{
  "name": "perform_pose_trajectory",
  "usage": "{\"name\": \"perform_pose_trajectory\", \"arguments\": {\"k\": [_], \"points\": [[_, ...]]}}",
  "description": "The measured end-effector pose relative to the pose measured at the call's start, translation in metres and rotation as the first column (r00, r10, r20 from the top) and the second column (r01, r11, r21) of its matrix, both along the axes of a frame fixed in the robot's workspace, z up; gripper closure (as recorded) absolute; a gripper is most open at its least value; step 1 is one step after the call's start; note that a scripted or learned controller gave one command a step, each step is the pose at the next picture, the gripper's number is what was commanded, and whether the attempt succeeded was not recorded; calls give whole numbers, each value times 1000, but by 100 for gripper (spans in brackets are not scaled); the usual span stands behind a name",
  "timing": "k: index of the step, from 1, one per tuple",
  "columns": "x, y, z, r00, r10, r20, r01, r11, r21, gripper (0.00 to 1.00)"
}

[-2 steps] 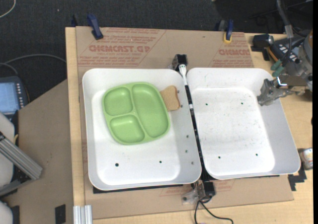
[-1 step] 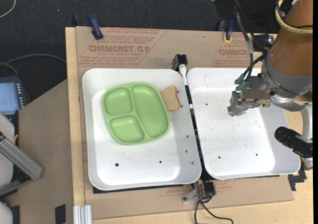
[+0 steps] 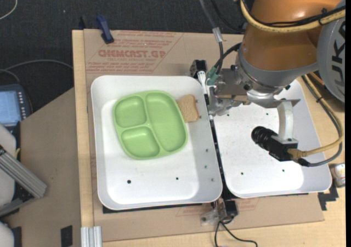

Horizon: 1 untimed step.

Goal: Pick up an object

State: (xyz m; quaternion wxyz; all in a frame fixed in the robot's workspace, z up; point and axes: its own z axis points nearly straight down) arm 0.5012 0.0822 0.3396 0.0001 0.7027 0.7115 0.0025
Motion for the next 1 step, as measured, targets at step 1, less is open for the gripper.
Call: {"name": "perform_pose_trajectory", "arguments": {"k": [1], "points": [[-22, 14, 68, 1000, -9, 4, 9, 1000, -1, 100]]}}
